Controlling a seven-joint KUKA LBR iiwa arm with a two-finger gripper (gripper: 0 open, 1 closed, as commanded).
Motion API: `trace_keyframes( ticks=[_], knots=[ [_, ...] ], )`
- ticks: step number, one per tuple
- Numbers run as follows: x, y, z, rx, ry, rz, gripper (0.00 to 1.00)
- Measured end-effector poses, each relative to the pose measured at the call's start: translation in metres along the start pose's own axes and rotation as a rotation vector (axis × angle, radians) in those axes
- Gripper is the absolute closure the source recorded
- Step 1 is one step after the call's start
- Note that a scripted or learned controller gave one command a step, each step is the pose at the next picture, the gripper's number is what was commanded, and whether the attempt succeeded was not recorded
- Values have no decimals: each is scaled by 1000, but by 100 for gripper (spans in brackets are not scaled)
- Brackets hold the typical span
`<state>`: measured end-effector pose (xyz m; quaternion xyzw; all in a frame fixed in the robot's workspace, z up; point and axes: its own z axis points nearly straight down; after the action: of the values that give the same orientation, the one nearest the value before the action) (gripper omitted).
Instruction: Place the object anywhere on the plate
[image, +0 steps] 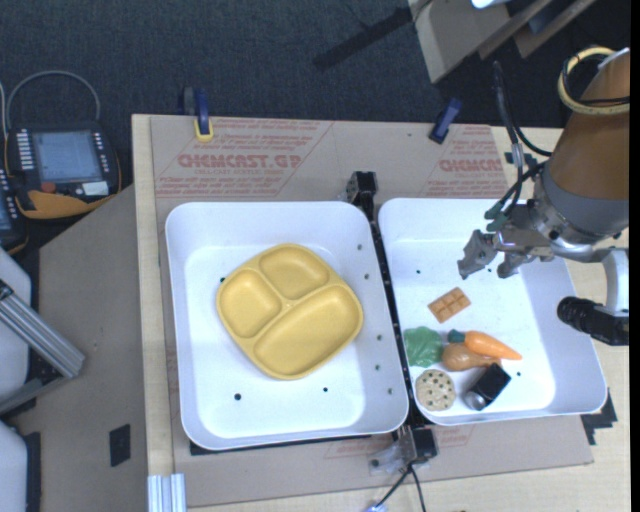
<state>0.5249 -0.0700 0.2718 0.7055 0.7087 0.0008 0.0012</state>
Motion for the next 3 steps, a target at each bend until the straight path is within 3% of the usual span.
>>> trace_keyframes(
  ticks=[1,3],
  knots=[
    [50,-1,7,5,2,1,100],
    [142,23,9,0,1,0,100]
  ],
)
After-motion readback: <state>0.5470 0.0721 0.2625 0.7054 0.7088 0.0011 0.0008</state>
